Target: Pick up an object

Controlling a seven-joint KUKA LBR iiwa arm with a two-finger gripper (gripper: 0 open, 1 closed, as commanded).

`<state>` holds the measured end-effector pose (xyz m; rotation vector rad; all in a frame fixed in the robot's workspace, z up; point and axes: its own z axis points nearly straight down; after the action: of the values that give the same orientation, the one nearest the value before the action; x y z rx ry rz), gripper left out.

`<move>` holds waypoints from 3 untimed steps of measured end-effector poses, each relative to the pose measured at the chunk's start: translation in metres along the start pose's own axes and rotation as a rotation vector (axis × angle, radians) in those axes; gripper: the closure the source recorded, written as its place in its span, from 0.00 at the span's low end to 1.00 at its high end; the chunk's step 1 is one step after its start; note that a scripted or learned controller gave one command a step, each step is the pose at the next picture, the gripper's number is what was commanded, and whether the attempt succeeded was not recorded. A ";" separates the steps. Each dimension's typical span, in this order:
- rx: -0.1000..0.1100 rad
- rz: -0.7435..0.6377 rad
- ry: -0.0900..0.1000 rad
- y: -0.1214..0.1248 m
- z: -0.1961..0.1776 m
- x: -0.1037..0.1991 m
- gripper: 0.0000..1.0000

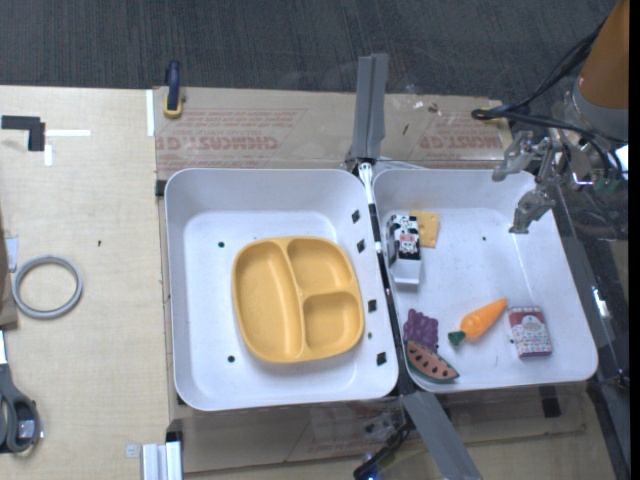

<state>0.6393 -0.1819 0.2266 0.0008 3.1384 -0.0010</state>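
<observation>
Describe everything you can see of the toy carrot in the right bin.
The toy carrot looks like smooth orange plastic with a small green stem end. It lies flat on the right bin's white floor, tilted, its tip toward the upper right and its stem toward the lower left. Nothing touches it; the red carton sits just to its right.

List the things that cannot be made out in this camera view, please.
- Pincer: too small and cluttered by cables to tell open or shut.
- Arm: cut off by the right edge.
- Red packet: label print too small to read.
- Scissors: cut off by the left edge.
</observation>
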 end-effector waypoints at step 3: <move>0.001 0.140 -0.002 -0.041 0.070 0.037 0.00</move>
<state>0.6026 -0.2226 0.1560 0.2201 3.1289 -0.0017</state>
